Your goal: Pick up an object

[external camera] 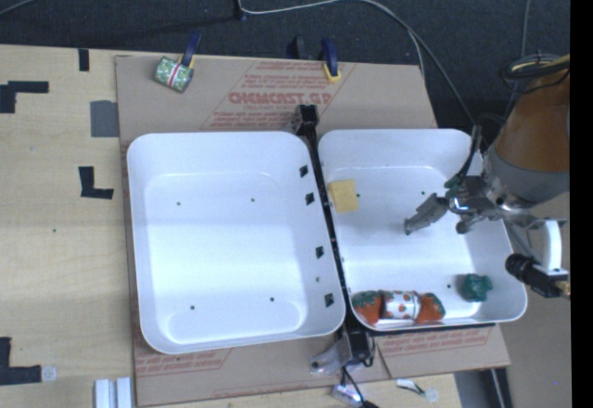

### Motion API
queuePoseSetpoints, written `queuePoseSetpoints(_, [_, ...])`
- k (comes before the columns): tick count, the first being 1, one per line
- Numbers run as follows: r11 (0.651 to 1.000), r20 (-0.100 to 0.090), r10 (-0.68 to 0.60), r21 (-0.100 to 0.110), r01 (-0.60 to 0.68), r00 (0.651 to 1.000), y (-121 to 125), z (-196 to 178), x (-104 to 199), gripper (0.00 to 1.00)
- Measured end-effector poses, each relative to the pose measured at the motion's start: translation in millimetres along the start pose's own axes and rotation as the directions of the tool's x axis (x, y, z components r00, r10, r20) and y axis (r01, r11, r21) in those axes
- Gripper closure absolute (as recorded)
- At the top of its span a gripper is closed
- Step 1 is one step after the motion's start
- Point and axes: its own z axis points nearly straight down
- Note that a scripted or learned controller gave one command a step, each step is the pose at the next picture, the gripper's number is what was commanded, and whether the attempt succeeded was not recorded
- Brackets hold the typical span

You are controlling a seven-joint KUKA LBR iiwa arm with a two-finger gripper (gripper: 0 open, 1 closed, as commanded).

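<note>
The right bin [389, 145] holds a pale yellow block [344, 196] near its left wall, a red, white and orange toy [399, 306] along the front wall, and a small teal object [476, 286] in the front right corner. My gripper [440, 216] hangs over the right half of this bin, its dark fingers spread apart with nothing between them. It is right of the yellow block and above the teal object in the picture.
The left bin [148, 156] sits beside the right one on a cardboard sheet. A small green and white object [173, 73] lies on the cardboard behind the left bin. Blue and yellow clamps [329, 58] grip the cardboard's far edge. A cable runs across the back.
</note>
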Motion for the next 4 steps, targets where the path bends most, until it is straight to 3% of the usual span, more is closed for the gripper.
queuePoseSetpoints(1, [1.000, 0.001, -0.001, -0.007, 0.001, 1.000, 1.7, -3.4, 0.1, 0.00])
queuePoseSetpoints(3, [1.000, 0.000, -0.001, -0.001, 0.001, 1.000, 1.1, 101.7, -2.0, 0.00])
queuePoseSetpoints(4, [1.000, 0.002, -0.002, -0.008, 0.002, 1.000, 1.6, 109.3, -1.9, 0.00])
